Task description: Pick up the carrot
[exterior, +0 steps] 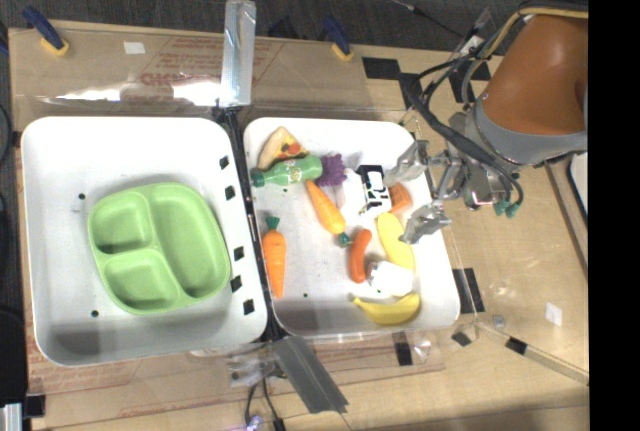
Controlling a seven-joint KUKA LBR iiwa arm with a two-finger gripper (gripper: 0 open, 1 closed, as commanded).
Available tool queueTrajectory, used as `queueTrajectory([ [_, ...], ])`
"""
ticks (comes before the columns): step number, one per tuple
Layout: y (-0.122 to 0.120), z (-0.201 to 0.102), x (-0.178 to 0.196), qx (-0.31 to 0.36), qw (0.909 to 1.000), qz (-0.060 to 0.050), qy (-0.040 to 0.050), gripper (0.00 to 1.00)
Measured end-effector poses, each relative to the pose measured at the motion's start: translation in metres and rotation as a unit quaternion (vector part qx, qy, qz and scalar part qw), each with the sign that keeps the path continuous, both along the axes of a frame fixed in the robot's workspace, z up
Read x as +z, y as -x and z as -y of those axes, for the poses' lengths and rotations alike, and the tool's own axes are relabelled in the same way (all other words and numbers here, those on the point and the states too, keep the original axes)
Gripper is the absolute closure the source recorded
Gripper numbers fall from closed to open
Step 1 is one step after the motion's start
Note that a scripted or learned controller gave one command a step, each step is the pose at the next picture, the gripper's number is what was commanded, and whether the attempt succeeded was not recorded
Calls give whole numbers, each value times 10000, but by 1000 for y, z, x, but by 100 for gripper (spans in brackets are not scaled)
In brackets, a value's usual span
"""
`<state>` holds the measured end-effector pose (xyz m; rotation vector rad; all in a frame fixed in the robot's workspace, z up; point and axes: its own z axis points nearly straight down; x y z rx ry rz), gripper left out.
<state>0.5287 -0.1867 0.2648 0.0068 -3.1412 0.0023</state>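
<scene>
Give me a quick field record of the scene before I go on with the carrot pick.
gripper: two-finger gripper over right bin's right edge, open, holding nothing
target: orange carrot with green top near right white bin's left wall, untouched
other carrots: two more mid-bin
left bin: white bin holding green divided plate

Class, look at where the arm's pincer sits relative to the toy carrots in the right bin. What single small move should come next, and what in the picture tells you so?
Probably shift the pincer left, over the bin. It sits at the right bin's right rim, holding nothing, while the nearest carrot lies inside, to its left.
</scene>
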Motion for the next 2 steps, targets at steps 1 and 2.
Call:
queueTrajectory([
  [1,-28,-3,-143,57,10000,16,-9,0],
  [2,-30,-30,-160,230,9997,123,30,0],
])
